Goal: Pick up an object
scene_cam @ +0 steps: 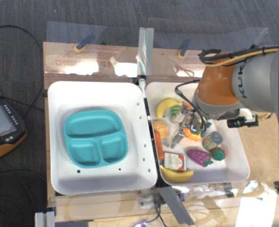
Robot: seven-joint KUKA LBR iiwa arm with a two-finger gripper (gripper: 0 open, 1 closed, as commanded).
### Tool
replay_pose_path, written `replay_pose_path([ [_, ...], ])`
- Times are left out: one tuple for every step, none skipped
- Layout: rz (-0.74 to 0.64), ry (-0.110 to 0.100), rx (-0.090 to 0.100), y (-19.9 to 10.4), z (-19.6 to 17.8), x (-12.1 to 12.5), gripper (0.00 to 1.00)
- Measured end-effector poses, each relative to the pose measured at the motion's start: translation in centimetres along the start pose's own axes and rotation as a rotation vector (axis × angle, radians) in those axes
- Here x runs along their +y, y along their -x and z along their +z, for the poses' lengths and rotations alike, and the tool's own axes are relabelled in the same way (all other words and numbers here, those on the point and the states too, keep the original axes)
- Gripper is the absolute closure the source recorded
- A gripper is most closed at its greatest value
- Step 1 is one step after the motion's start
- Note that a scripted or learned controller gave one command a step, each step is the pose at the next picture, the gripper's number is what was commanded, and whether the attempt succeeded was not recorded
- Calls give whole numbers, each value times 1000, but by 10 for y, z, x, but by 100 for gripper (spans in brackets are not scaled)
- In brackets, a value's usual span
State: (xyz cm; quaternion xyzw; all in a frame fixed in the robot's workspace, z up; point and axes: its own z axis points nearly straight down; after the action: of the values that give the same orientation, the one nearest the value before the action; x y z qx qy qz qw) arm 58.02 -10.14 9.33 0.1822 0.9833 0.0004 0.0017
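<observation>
Bins sit side by side on the tabletop (58, 60). Far to the left of the tool, the left bin (58, 174) holds a teal divided plate (95, 137). Nearer, the right bin (241, 167) is crowded with toy food. An orange carrot (158, 144) lies along its left wall, left of the tool, with a small red-and-white carton (173, 161) below the tool's left side and a yellow banana (177, 175) under that at the bin's lower edge. Another yellow banana (166, 106) curves just above and left of the tool. The tool (183, 131) hangs low over the middle of the pile, beside an orange piece (194, 135); whether its prongs are spread or pressed together cannot be told. Purple grapes (199, 156) lie below and right of it, a strawberry (218, 153) farther right.
</observation>
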Motion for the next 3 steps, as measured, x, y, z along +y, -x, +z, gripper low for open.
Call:
replay_pose_path([
  [104,6,-23,-67,1,-41,0],
  [11,1,-11,-1,3,-35,0],
  [-75,-5,-1,39,2,8,0],
])
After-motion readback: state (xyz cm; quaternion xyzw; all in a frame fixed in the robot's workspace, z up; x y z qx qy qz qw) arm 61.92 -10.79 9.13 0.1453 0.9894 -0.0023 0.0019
